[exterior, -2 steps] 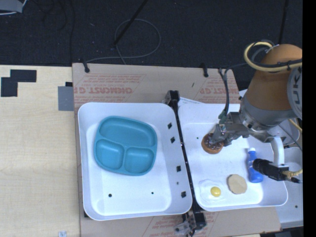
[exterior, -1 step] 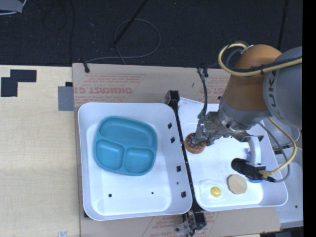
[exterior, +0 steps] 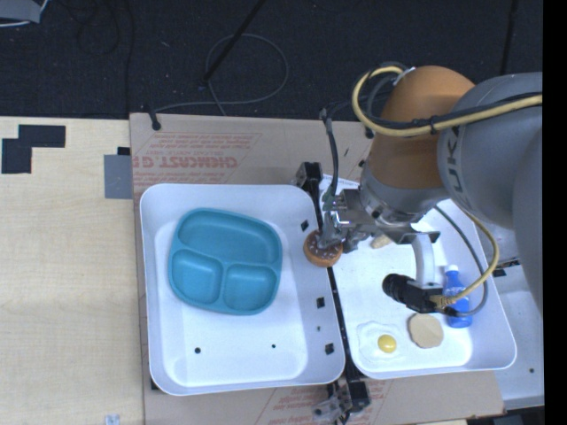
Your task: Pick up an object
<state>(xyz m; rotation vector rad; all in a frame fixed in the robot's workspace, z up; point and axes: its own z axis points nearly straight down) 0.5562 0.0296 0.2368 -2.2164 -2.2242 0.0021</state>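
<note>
two shallow white bins sit side by side on a sheet of cardboard [exterior: 221,149] with red print.

the left bin [exterior: 221,361] holds one thing: a blue divided plate [exterior: 226,259], lying flat toward the bin's 11 o'clock side. the plate has one wide compartment on its 12 o'clock side and two smaller ones along its 6 o'clock side.

the right bin [exterior: 483,352] has a small cluster down at its 6 o'clock end. a toy fried egg [exterior: 385,342], white with a yellow yolk, lies near the 7 o'clock corner. a tan round disc [exterior: 426,330] lies just beside the egg at its 3 o'clock. a small blue and white item [exterior: 455,289] stands near the disc at its 1 o'clock.

the arm [exterior: 416,140] comes in from 3 o'clock and bends over the right bin. its gripper [exterior: 330,235] hangs at that bin's 9 o'clock edge, over the rims where the two bins meet. a brown round piece [exterior: 322,252] sits right at the gripper's tip, at its 7 o'clock, over the same seam. from here i can't tell whether the gripper is open or closed, or whether it has the brown piece.
</note>
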